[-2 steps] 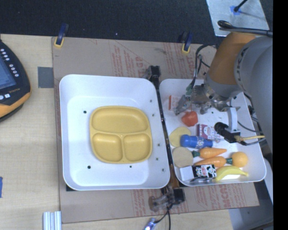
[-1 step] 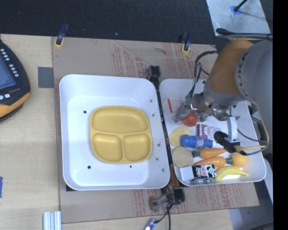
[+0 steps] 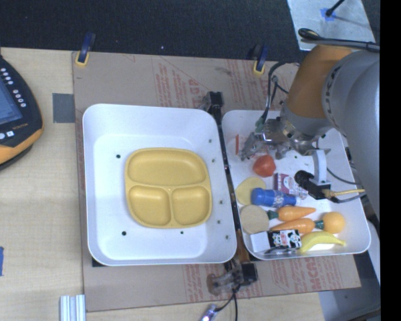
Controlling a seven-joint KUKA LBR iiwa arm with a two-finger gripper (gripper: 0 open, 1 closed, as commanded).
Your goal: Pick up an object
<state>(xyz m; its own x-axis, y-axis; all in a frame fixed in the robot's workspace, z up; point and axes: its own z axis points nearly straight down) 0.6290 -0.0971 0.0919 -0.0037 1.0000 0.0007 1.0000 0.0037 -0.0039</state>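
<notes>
Arm enters from the right and leans over the right bin (image 3: pixel 361 243); gripper (image 3: pixel 259 144) sits low at the bin's far-left corner area, just above the heap of toy food. Nearest candidate: a red tomato-like piece (image 3: pixel 264 164), lying directly below and a touch right of the fingertips, apparently apart from them, though the gap is too small to judge with confidence. The piece is roundish, so no long axis constrains the approach. Jaw state: the metal linkage is visible but whether the jaws are spread or closed cannot be told from this angle; nothing is seen between them. Other items lie further toward the near edge: blue bottle (image 3: pixel 270 197), carrots (image 3: pixel 295 214), banana (image 3: pixel 319 244). Left bin (image 3: pixel 100 179) holds a yellow divided tray (image 3: pixel 168 186). Judgement: the coming move is a short descent toward the red piece.
</notes>
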